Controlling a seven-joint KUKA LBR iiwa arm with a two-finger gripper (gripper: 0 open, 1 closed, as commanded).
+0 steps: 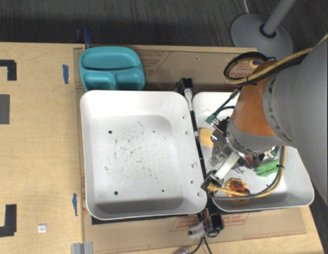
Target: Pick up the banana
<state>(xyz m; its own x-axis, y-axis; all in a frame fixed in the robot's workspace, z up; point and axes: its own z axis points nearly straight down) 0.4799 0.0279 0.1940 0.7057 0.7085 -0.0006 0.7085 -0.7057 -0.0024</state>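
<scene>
Of the 2 white bins on the surface (36,142), the left bin (137,152) is bare. The right bin (297,193) holds the clutter, and the arm (291,105) leans over it from the right. The claw (222,151) is down inside the right bin, close to the wall nearest the left bin. The wrist covers it, so I cannot tell whether it is released or clenched.

The banana (205,137) is most likely the pale yellow patch against that same wall, just beside the claw and up-left of it in the view. Only 1 small part shows, so its long axis cannot be read.

A green item (267,168) and an orange-red item (237,186) lie on the claw's other side, away from the banana. I judge the grasp unconfirmed. The next move probably needs a short shift toward the wall, which may crowd it.
</scene>
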